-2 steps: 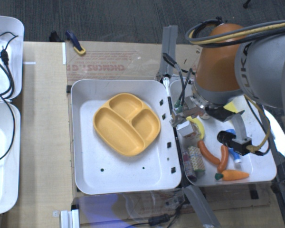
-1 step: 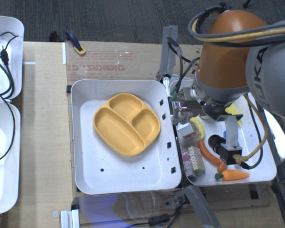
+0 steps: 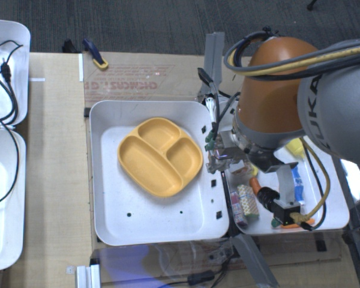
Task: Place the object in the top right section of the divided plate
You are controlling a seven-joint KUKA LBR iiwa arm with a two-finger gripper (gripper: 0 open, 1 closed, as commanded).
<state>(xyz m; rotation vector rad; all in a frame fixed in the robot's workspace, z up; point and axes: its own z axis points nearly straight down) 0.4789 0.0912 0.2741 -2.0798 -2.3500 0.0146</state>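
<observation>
A yellow divided plate (image 3: 161, 155) with three sections lies in the left white bin (image 3: 108, 221), slightly above the bin's middle, and nothing lies in its sections. My arm's orange wrist band (image 3: 273, 95) hangs over the right bin (image 3: 333, 212). Below it, my gripper (image 3: 227, 156) sits at the wall between the two bins, just right of the plate's rim. The wrist hides most of the gripper. In the right bin lie a patterned small box (image 3: 245, 203), a blue and white tube (image 3: 297, 185), a yellow object (image 3: 295, 147) and orange pieces (image 3: 300, 224).
A cardboard sheet (image 3: 138, 80) with a blue and yellow clamp (image 3: 95, 54) lies behind the bins. White trays with black cables (image 3: 3, 95) stand at the far left. Cables loop off the arm over the right bin.
</observation>
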